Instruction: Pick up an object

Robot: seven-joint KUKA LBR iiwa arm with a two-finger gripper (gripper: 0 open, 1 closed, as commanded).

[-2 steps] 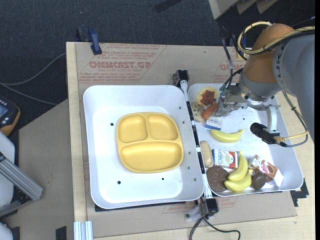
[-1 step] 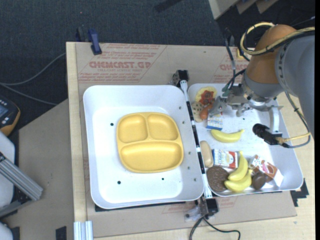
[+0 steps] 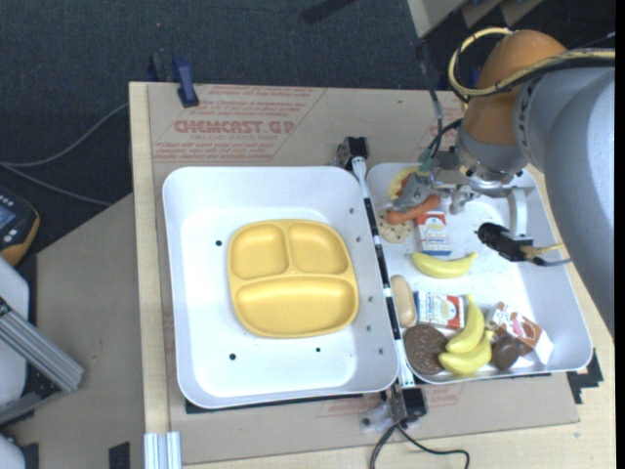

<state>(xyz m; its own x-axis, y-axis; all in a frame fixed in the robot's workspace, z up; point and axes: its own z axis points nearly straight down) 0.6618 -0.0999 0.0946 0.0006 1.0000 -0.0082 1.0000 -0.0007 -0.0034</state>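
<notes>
— Objects for picking are lying in the right bin [image 3: 566, 311] (bananas [image 3: 467, 340], cartons, a cookie [image 3: 424, 348]); the left bin [image 3: 190, 291] is carrying a yellow divided plate [image 3: 291, 277].

— Is the gripper [image 3: 451, 191] grasping anything?

— It is hanging over the right bin's far end; I cannot tell.

yellow tray [image 3: 292, 278] | white bins [image 3: 195, 203] | yellow bananas [image 3: 443, 264] | orange-banded arm [image 3: 508, 76]
</notes>
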